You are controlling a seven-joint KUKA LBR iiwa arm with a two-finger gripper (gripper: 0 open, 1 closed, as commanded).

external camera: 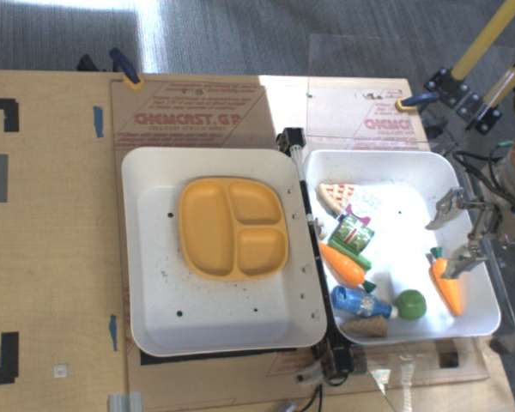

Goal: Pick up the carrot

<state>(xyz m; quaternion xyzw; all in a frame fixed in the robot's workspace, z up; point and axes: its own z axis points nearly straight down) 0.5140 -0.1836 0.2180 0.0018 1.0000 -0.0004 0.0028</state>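
Left bin (pixel 146 256) holds a yellow tray (pixel 233 227) with three compartments, nothing in them. Right bin (pixel 395 163) carries all the small stuff.

Gripper (pixel 457 230) sits at the right bin's right edge, fingers spread wide: one finger (pixel 445 207) up near the wall, the other low, its tip touching or just above the top of a carrot. Nothing is between them.

Two carrots (task doesn't say which). Right carrot (pixel 449 287) lies near the right wall, green end up by the lower fingertip, point toward the bin's near corner. Left carrot (pixel 343 265) lies by the left wall, slanted, its green end under or against a green packet (pixel 354 231).

Others: waffle slice (pixel 333 196) near the far left corner, blue bottle (pixel 354 299), green ball (pixel 410 304), brown piece (pixel 366 325) along the near wall.

Handling guess: toy carrots, likely light hard plastic, smooth and tapered, so a pinch near the point would probably squirt out. Best hold is across the thick upper body, jaws square to the long axis. Right carrot is closer and free on its left side; the wall crowds its right side, so finger clearance looks tight there.
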